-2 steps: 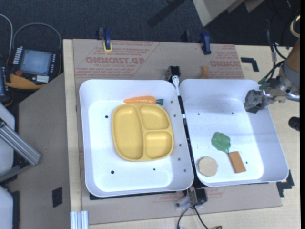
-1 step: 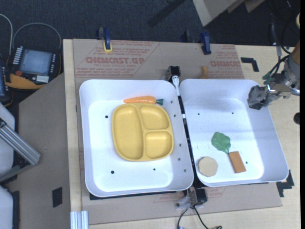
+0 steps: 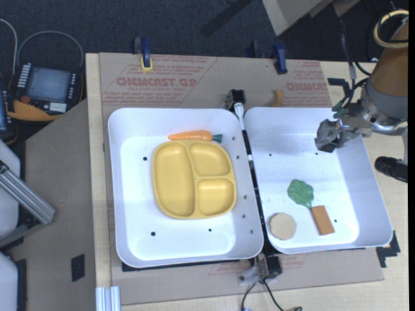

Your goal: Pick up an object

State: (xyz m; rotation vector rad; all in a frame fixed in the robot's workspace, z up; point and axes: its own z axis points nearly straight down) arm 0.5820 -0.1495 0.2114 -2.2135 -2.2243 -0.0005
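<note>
Apparently tilted, end effector [image 3: 329, 137] hovers — right bin [image 3: 363, 193].

Yellow three-compartment plastic tray [image 3: 193, 179] in left white bin [image 3: 130, 173], orange carrot [image 3: 190, 135] touching its far edge. Dark two-finger gripper [image 3: 329, 137] over right white bin [image 3: 363, 193]; green leaf [image 3: 300, 192], tan disc [image 3: 283, 225], orange block [image 3: 322, 219] near front.

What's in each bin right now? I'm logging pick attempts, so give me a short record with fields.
left bin: yellow divided plate; carrot at the plate's far edge
right bin: green leaf, tan round disc, orange-brown block, all near the front
gripper: over the right bin's far right part, apart from the three items
held: nothing visible
</note>
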